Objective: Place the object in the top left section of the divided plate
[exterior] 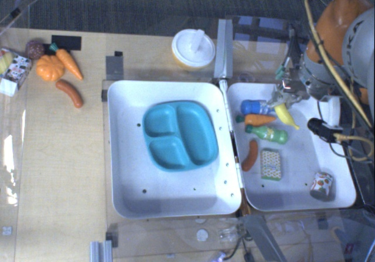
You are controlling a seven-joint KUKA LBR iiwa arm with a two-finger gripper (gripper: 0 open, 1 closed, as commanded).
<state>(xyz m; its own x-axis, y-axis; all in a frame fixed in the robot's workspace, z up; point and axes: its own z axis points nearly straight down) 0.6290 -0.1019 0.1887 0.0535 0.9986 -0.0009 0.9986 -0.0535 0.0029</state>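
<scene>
The blue divided plate (179,135) lies in the left white bin (126,196), with two sections on its left and one long section on its right. My gripper (286,98) hangs low over the back of the right bin (343,193). It is directly above the upper end of a yellow banana-shaped toy (286,115). Whether it touches the toy is unclear. Close to its left lie a blue item (253,106) and an orange carrot (259,119).
The right bin also holds a green bottle (268,133), a brown sausage (250,155), a checkered pad (270,164) and a small cup (321,183). A white lidded cup (193,48) stands behind the bins. Toy vegetables (58,67) lie on the bench at the far left.
</scene>
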